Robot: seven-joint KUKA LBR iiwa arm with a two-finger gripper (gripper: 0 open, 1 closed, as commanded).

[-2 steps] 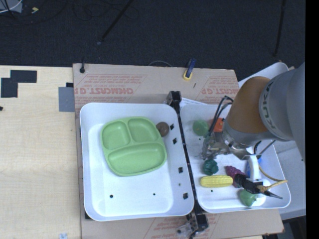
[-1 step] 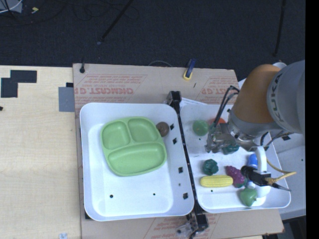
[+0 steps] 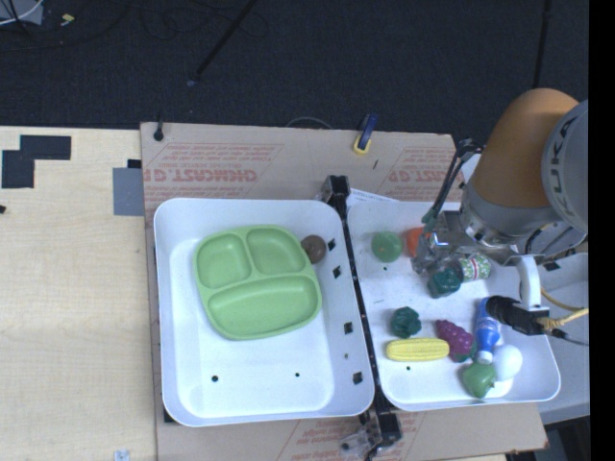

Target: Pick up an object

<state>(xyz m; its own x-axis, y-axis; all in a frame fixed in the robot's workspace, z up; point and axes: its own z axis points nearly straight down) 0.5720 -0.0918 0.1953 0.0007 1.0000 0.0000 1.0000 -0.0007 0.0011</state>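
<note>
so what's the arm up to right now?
The gripper is down in the right bin, over a dark teal object near the bin's upper middle; whether it has a grip can't be told. A corn cob, grapes and a green ball lie loose around it. The left bin holds a green divided plate and a brown ball.

Fixed overhead camera, slanted down, both bins [image 3: 173, 257]

A dark teal, lumpy object [image 3: 445, 280] sits in the right bin's [image 3: 548, 377] upper part, directly at the claw's [image 3: 437, 262] tip, beside a speckled pale piece [image 3: 476, 267].
</note>
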